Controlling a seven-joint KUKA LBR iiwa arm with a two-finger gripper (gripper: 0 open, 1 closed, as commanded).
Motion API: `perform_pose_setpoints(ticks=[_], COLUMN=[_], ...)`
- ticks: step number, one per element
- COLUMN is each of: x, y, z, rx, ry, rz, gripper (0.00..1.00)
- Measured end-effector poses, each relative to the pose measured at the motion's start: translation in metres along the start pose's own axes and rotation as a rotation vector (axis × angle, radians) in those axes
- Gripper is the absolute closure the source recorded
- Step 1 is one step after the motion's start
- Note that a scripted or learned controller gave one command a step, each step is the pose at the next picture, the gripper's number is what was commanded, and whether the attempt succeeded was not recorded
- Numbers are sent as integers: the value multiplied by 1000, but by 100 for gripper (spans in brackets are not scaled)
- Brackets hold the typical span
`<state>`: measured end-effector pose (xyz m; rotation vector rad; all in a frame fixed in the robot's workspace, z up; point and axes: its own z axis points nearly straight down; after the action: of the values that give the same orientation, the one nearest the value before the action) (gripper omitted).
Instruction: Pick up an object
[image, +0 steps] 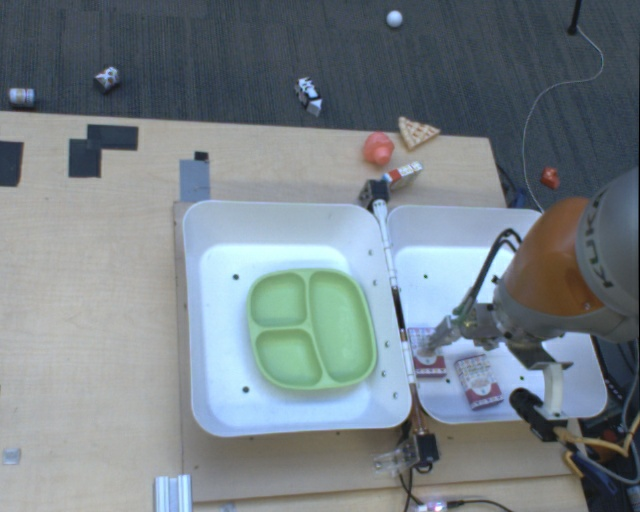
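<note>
**Desk:** What have you got, starting from the left of the frame?

**Me:** The left bin (200, 330) sits centre-left and holds a pale green divided plate (311, 329) with three compartments, lying flat. Above the bins, on the bench near the top centre, I see a red ball (378, 148), a pizza-slice toy (418, 132) just right of it, and a small red-and-white tube (404, 174) below them.

**Desk:** And the right bin?

**Me:** The right bin (440, 255) touches the left one along the middle seam. In its lower part lie two small red-and-white cartons: the first carton (429, 366) against the bin's left wall, the second carton (479, 383) a little to its right, the two near each other but apart.

**Desk:** Where's the gripper?

**Me:** The gripper (428, 345) is down at the lower centre-right, directly over the upper end of the first carton. The orange-banded arm (560, 262) fills the right side above it. I can't tell whether it's parted or closed, nor whether it has hold of that carton.
</note>
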<state>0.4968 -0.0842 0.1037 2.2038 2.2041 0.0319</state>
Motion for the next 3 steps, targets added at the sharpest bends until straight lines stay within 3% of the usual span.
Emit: perform_pose_setpoints(ticks=[1, 2, 3], x=[2, 2, 1], y=[2, 2, -3], z=[-11, -11, 13], rx=[-3, -3, 10], ry=[4, 4, 6], rz=[-2, -3, -2], gripper=[100, 0, 0])
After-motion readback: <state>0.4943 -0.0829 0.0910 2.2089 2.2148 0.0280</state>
